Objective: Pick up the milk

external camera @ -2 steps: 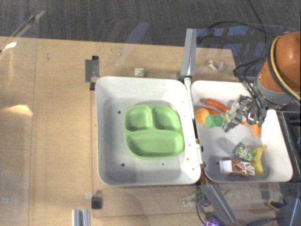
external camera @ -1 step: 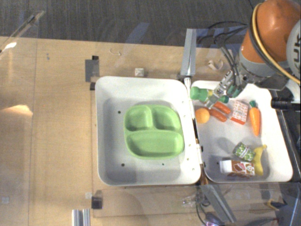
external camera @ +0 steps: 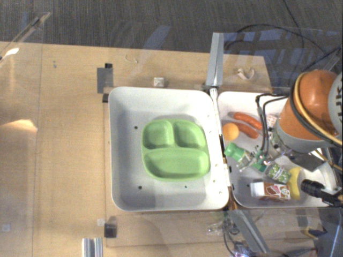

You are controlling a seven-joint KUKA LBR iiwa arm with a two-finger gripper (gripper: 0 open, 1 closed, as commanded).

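Grey and orange, the arm [external camera: 313,108] reaches in from the right and bends down over the right bin [external camera: 242,197], its bulky wrist hanging above the bin's middle. The gripper [external camera: 259,157] sits low at the end of it, among cables, just above the green bottle [external camera: 247,158] that lies slantwise on the bin floor. Whether the jaws are spread or pressed together cannot be told — metal parts, wires and the bottle overlap there, and nothing is plainly seen between the fingers.

Milk [external camera: 270,190] — a small carton lying flat near the front edge of the right bin, apart from the gripper and below it in the view. Its long axis runs roughly left to right, nearly parallel to the bin's front wall. The left end is white, with a red patch beside it; the rest is dark brown with small print too fine to read. Which end is the top cannot be told.

Just right of the carton, touching or almost touching it, lies a yellow banana-like piece [external camera: 294,181]. Further back in the same bin: an orange ball [external camera: 230,131] by the left wall and a red-orange sausage [external camera: 247,124] beside it.

Left bin [external camera: 123,154] holds a green divided tray [external camera: 175,149] near its centre, with three compartments.
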